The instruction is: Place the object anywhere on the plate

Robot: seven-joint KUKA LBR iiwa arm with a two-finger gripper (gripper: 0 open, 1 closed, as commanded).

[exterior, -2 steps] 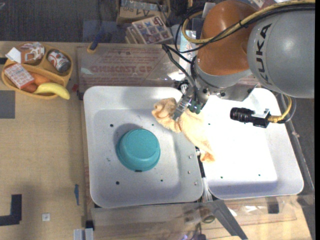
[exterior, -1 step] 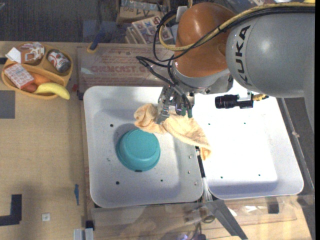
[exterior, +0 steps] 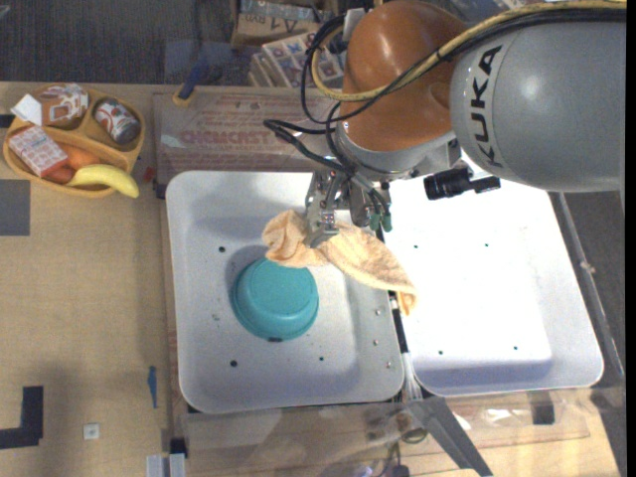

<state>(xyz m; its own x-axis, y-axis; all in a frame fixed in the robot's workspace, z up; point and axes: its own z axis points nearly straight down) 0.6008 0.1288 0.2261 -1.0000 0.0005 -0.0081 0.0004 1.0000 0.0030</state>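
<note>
At the far left of the counter (exterior: 79, 296), a yellow tray (exterior: 60, 157) is sitting with a banana (exterior: 104, 178) along its near edge and small packaged foods piled behind it. Moving right, the left white bin (exterior: 199, 346) is holding a teal plate (exterior: 276, 300), which is lying upside down or dome-like near the bin's middle. Just above and to the right of the plate, a tan cloth (exterior: 343, 251) is hanging bunched, one end drooping over the plate's upper rim and the other trailing down across the divide between the two bins. The pincer (exterior: 333, 225) is pointing down over the back of the left bin and is pinching the cloth at its gathered middle, its fingers closed on the fabric. Above it, the orange band (exterior: 393, 53) and the grey arm (exterior: 542, 97) are reaching in from the right. Below the arm, the right white bin (exterior: 497, 296) is lying alongside the left one.
</note>
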